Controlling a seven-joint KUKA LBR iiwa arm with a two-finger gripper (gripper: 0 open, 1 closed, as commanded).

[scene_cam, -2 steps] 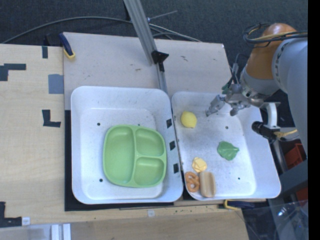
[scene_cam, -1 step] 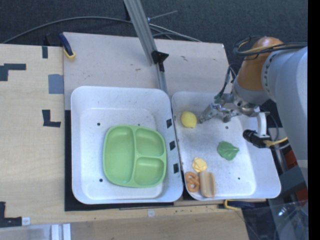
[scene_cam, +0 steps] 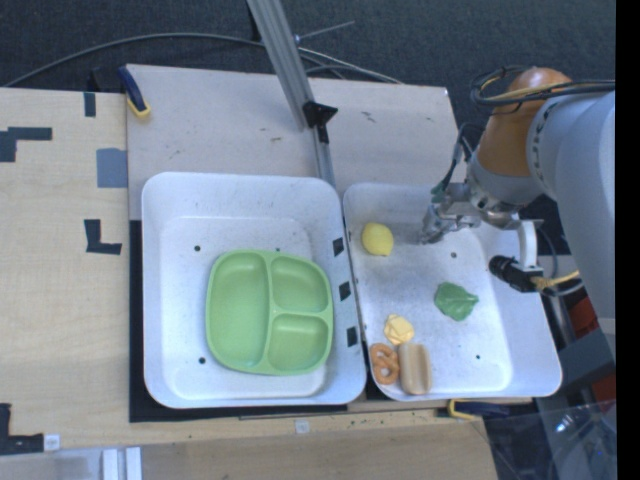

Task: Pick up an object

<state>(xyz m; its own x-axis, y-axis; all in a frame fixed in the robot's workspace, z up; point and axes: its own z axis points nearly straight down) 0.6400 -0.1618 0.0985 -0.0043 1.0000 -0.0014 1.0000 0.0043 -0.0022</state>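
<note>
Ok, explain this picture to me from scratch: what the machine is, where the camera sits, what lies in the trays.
One camera looks down at a slant on a bench with two shallow white bins. The grey arm with the orange band reaches in from the right; its gripper hangs low over the right bin, with nothing visibly held. That bin holds a yellow lemon, a green leafy piece, a small yellow piece, a pretzel and a bread roll. The left bin holds a green divided plate.
</note>
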